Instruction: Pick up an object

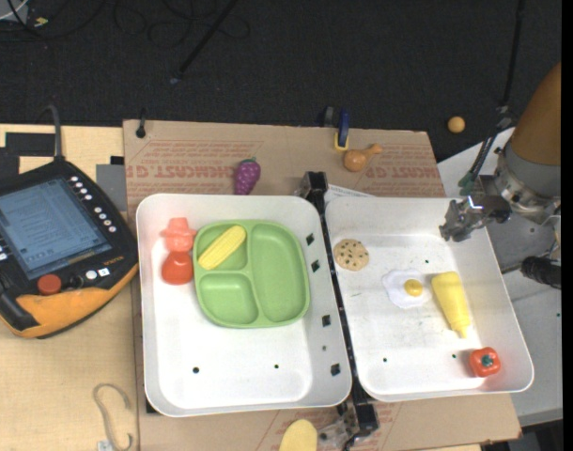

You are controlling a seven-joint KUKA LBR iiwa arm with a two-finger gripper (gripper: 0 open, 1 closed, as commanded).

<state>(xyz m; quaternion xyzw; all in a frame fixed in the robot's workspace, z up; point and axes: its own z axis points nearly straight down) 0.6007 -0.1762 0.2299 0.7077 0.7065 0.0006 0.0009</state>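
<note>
Above the right bin's point(512, 346) far right corner, the claw point(458, 222) hangs from the grey arm point(531, 172), nothing visible between its dark fingers; whether they stand wide or narrow cannot be told from this slanted overhead angle. Inside that bin, toward the near side from the claw, lies a yellow bottle point(452, 301), with a toy fried egg point(405, 288) just beside it and a cookie point(350, 254) farther left, close to the divide between the bins. A red tomato point(484, 362) rests in the bin's near right corner. Left of the right bin sits the second white bin point(174, 374), carrying a green sectioned plate point(268, 280) with an ear of corn point(220, 245) in one compartment; a red and pink toy point(178, 251) stands touching the plate's left edge. Beyond the bins, on the cardboard-covered desk point(286, 153), lie purple grapes point(246, 175) and an orange pear-shaped toy point(359, 157). Far left of both bins rests a control tablet point(47, 238).
</note>
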